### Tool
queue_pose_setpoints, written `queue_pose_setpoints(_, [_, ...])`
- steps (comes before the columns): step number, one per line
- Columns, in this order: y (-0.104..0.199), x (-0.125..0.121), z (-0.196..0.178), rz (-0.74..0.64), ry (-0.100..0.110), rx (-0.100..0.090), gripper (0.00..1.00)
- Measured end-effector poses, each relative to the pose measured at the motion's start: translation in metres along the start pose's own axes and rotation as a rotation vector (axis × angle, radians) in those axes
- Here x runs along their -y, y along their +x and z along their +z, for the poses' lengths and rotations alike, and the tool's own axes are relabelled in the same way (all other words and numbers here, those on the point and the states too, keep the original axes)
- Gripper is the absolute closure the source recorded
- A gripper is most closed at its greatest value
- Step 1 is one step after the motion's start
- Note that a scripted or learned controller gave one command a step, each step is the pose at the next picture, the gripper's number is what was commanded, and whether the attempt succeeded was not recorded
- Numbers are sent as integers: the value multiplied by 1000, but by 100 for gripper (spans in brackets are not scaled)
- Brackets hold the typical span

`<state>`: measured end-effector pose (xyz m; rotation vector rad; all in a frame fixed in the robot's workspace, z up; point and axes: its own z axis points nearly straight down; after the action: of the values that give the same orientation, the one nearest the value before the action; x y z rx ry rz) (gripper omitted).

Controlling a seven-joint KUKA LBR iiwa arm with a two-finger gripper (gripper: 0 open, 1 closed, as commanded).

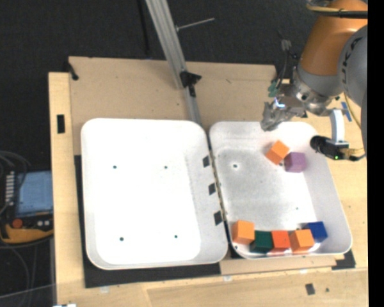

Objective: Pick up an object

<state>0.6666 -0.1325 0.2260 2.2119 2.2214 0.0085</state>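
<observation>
End effector (271, 121), its state too blurred to tell, hangs above orange cube (278, 151).

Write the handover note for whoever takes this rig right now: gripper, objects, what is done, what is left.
Gripper: above the far edge of the right bin, nothing visibly held; finger state cannot be told.
Objects, all in the right bin: an orange block and a purple block touching each other near the far end, just below the gripper. Along the near wall, a row: orange cube, green cube, two more orange cubes, blue cube.
Done: nothing picked yet.
Left: descend on one object, probably the orange block nearest the gripper, grasp and lift.
</observation>
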Motion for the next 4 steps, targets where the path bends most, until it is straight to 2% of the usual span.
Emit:
queue_pose_setpoints(1, [-2, 0, 18, 1, 10, 2, 100])
queue_pose_setpoints(2, [48, 14, 22, 0, 10, 0, 100])
queue_pose_setpoints(3, [108, 19, 7, -4, 8, -4, 100])
queue_pose_setpoints(4, [154, 33, -8, -4, 10, -4, 100])
